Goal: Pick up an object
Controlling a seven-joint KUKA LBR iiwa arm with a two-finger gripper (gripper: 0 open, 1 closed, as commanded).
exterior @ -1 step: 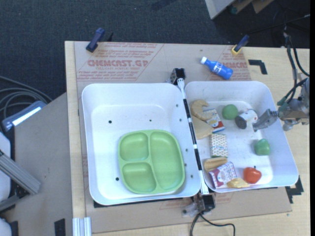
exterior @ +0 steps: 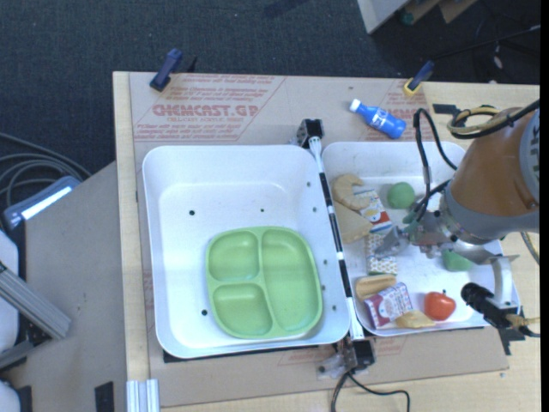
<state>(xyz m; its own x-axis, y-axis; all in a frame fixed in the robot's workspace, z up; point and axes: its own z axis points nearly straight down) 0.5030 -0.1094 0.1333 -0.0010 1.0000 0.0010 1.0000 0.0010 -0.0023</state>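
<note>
The right bin (exterior: 360, 154) holds several small items: a green ball (exterior: 399, 196), a tan bread-like piece (exterior: 346, 191), a small printed carton (exterior: 375, 220), a checkered packet (exterior: 382, 247), a yellow block (exterior: 376, 285), a red-and-white packet (exterior: 390, 305), a red tomato (exterior: 439, 305) and a green piece (exterior: 457, 262). My gripper (exterior: 413, 230) hangs low over the middle of this bin, just right of the carton and checkered packet and below the green ball. The grey wrist hides what lies beneath it.
The left bin (exterior: 171, 178) contains a green divided plate (exterior: 262, 280). A blue bottle (exterior: 378, 118) lies on the bench behind the right bin. Blue clamps (exterior: 165, 69) sit at the bench's back edge. Black cable loops over the arm at the right.
</note>
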